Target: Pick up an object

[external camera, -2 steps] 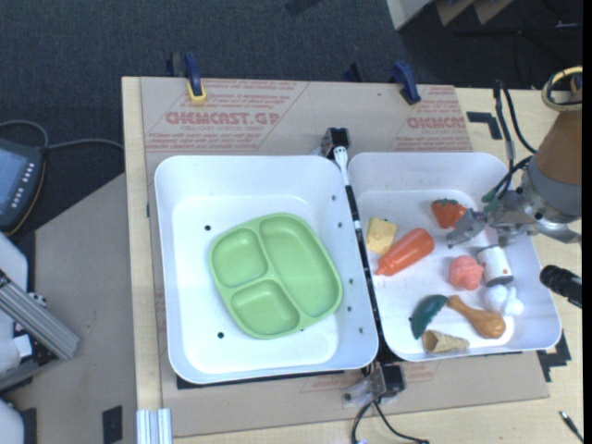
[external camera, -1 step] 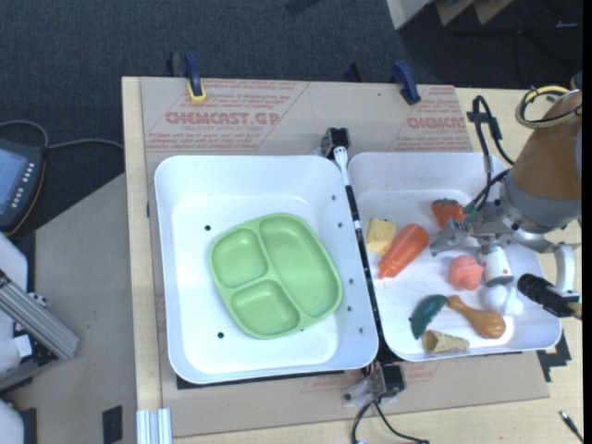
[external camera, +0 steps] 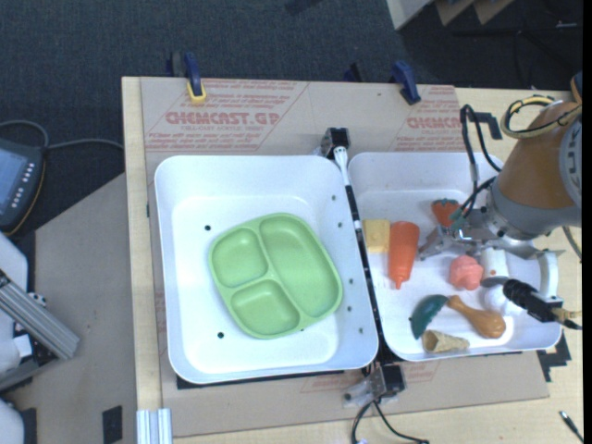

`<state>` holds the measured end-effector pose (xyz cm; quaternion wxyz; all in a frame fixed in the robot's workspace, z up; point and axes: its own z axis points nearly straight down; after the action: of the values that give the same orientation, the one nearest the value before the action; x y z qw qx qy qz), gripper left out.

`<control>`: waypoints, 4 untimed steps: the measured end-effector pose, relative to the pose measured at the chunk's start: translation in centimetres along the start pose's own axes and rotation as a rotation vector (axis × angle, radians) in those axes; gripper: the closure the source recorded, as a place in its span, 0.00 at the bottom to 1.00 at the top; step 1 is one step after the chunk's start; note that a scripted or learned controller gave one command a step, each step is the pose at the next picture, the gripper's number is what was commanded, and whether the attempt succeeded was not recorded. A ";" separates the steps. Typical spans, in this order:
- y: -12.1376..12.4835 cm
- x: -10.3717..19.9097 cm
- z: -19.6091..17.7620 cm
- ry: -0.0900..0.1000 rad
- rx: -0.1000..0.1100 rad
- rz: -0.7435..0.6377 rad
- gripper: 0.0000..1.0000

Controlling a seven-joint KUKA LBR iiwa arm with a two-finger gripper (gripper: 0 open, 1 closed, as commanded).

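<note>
L bin [external camera: 176,248]: green tray [external camera: 275,274] sits mid-floor; bare white floor rings it on all sides, widest along the far edge and L side, so easy access there.

R bin [external camera: 398,169]: far strip open. Mid and near part crowded. Yellow block [external camera: 376,235] touches carrot [external camera: 402,252] just by the divider [external camera: 356,239]; pink ball [external camera: 466,272], drumstick [external camera: 479,316], dark green piece [external camera: 427,311] and cone [external camera: 446,342] packed close, thin gaps btwn them. Red item [external camera: 445,212] near the arm [external camera: 536,178], which covers the R side. Cables [external camera: 476,141] hang over the far R corner.
</note>
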<state>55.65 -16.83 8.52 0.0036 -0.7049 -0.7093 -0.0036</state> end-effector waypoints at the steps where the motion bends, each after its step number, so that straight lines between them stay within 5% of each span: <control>1: -0.1 -0.3 -1.0 -0.006 0.000 0.002 1.00; 4: 1.8 -0.4 -14.2 -0.013 -0.006 0.005 1.00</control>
<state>57.47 -17.32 22.71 -0.0031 -0.7066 -0.7076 -0.0013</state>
